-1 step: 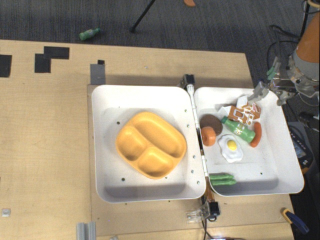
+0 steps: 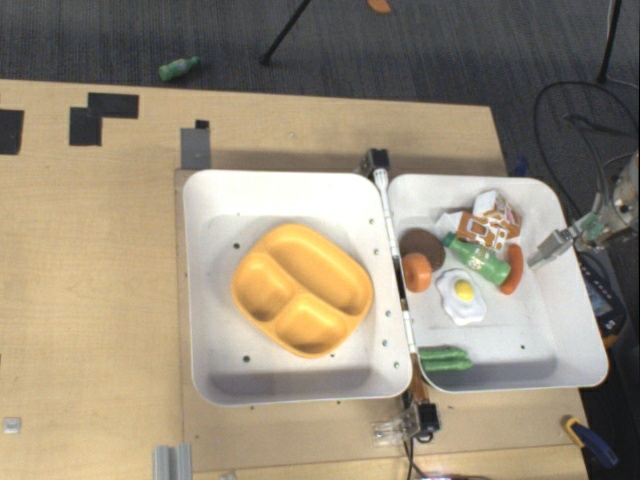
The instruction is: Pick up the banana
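In your right bin (image 2: 560, 338), nearest lies a green pod (image 2: 443, 358), then an egg (image 2: 462, 296). You cannot tell where the banana lies or points. Farther back, the gripper (image 2: 537, 258) hangs over that bin's right side; you cannot tell its state.

Robot lab: plywood bench (image 2: 90, 298), tripod leg (image 2: 297, 16), loose cables (image 2: 570, 108).

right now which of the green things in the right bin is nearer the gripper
The green bottle among the cluster at the bin's far side, by the gripper. The other green item lies alone at the near edge of the right bin.
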Available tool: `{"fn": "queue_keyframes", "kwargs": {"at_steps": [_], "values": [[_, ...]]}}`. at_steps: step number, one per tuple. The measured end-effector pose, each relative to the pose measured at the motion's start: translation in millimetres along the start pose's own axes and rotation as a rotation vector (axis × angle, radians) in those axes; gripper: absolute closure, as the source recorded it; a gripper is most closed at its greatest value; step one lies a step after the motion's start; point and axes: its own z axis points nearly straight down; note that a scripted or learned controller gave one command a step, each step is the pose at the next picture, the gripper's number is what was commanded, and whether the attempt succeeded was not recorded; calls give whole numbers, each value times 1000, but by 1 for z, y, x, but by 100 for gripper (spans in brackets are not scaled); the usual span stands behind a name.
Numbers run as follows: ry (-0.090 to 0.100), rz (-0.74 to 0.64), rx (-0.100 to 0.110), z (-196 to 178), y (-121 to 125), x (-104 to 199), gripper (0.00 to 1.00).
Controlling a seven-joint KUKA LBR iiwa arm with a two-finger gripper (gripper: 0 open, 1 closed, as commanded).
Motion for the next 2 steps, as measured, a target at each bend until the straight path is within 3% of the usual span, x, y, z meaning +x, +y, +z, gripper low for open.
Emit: {"fn": "queue_keyframes", "kwargs": {"at_steps": [1, 2], "values": [[0, -275, -1, -34, -33, 41, 0], [0, 27, -2, -70, -11, 98, 0]]}}
